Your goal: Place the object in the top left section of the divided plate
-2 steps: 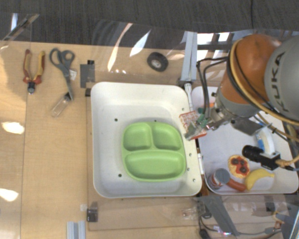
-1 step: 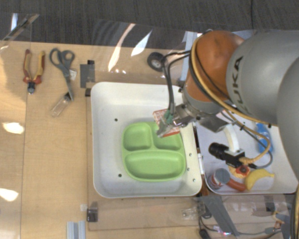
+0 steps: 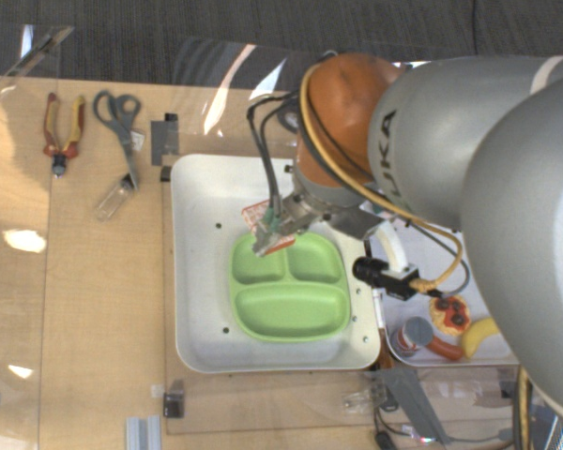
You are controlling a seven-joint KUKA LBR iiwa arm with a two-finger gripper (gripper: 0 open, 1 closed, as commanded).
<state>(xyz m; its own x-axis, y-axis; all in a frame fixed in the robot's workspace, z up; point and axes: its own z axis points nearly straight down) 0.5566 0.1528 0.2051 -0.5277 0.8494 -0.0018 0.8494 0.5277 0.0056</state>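
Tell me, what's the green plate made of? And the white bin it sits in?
The green divided plate looks like plastic: one even colour, rounded moulded ridges and a soft sheen. The white bin seems to be plastic too, smooth and matte with rounded corners, though painted metal can't be ruled out.

There are two shallow white plastic bins (image 3: 202, 279) on the bench. One green divided plate (image 3: 286, 293) with three sections lies in the left bin. On the wooden bench I count one pair of grey scissors (image 3: 122, 125) and one pair of red-handled pliers (image 3: 61, 131).
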